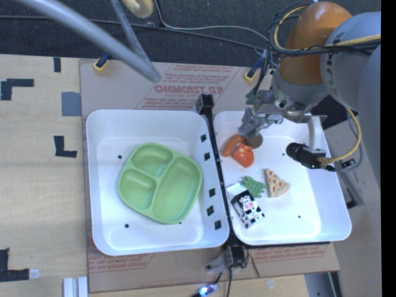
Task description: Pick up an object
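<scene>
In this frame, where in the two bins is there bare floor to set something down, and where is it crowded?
Left bin: bare strips around the green divided plate, widest along its far wall. Right bin: open floor right of the pizza slice and toward the near-right corner. Crowded near the divider: orange toy, green sprig, cow-print piece, pincer.

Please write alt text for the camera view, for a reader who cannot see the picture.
A grey robot arm reaches from the right, its gripper low over an orange toy in the right bin, which also holds a green toy, a pizza slice and a black-and-white toy. The left bin holds a green tray.
</scene>
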You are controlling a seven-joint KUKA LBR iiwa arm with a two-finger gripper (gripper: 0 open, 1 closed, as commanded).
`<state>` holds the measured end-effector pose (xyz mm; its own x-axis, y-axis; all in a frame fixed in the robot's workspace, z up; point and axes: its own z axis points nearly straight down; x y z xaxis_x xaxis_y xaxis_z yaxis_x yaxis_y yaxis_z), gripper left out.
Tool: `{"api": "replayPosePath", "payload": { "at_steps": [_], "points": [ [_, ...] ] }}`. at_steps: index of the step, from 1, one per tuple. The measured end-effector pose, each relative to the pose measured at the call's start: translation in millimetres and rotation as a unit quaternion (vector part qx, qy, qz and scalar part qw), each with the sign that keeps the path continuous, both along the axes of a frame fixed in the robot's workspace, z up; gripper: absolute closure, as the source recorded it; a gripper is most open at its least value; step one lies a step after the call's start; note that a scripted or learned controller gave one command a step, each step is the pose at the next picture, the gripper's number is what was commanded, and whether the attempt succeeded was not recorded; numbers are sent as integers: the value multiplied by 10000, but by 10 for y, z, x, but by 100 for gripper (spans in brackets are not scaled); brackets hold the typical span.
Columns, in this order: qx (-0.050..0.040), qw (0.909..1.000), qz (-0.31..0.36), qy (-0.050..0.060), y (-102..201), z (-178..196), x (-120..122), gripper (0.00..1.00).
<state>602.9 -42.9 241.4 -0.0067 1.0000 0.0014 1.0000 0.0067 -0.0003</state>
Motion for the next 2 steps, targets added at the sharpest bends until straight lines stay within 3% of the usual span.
{"api": "replayPosePath", "payload": {
  "at_steps": [2],
  "points": [
    [-6, 10000, -3, 7, 1066, -190, 270, 100]
  ]
}}
